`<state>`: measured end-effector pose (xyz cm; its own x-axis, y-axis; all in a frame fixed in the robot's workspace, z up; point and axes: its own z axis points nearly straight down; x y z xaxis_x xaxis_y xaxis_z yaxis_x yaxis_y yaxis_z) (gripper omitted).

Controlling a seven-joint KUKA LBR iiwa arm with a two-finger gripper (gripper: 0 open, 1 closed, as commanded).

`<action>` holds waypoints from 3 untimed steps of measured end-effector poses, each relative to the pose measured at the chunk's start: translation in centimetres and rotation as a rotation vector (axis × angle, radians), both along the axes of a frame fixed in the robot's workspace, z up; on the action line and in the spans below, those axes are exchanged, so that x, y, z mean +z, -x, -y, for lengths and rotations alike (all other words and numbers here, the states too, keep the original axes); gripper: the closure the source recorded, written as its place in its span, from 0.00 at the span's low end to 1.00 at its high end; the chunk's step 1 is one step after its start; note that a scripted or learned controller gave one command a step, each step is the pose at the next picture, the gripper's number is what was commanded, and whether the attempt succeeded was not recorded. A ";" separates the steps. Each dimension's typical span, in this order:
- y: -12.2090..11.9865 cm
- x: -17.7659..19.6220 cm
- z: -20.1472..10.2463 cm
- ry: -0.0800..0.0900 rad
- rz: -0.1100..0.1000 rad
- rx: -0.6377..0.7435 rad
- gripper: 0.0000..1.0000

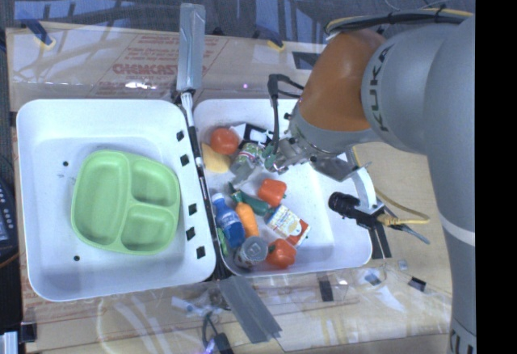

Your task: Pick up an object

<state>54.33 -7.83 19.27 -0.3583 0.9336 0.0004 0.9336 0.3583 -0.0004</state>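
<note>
Camera view: arm reaches low into the view-right bin (327, 243), w/ the gripper (279, 157) down just beside the green-and-white packet (249, 157), approx. mid-bin toward the back. Can't tell if the gripper is open or closed, nor if it's got anything; the wrist hides that.

Step, as I judge it: approach/grasp stage, nothing visibly lifted yet. The packet looks the likeliest target. Next move prob. needs a firm close on it, then a straight lift. It's crumpled and may slip or deform, and the neighbours are close enough to get nudged.

Contents, view-right bin:
- red tomato (224, 139) at back-left, w/ a yellow piece (213, 158) just in front of it
- orange pepper (272, 191) near the middle, just in front of the packet
- blue bottle (227, 217) and carrot (248, 223) side by side along the left wall
- juice carton (287, 225) to their right
- grey can (254, 250) and a red item (281, 254) at the front edge, touching or nearly so

View-left bin (40, 150): one green divided plate (125, 200), lying flat, nothing on it.
</note>
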 end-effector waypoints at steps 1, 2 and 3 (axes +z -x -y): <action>3.8 -8.3 3.2 0.011 0.022 0.053 0.00; 3.8 -7.4 3.0 0.007 0.018 0.061 1.00; 3.9 -7.5 3.0 0.007 0.015 0.061 0.00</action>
<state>50.45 -10.80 11.77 -0.4141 0.9102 -0.0121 0.9101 0.4142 0.0111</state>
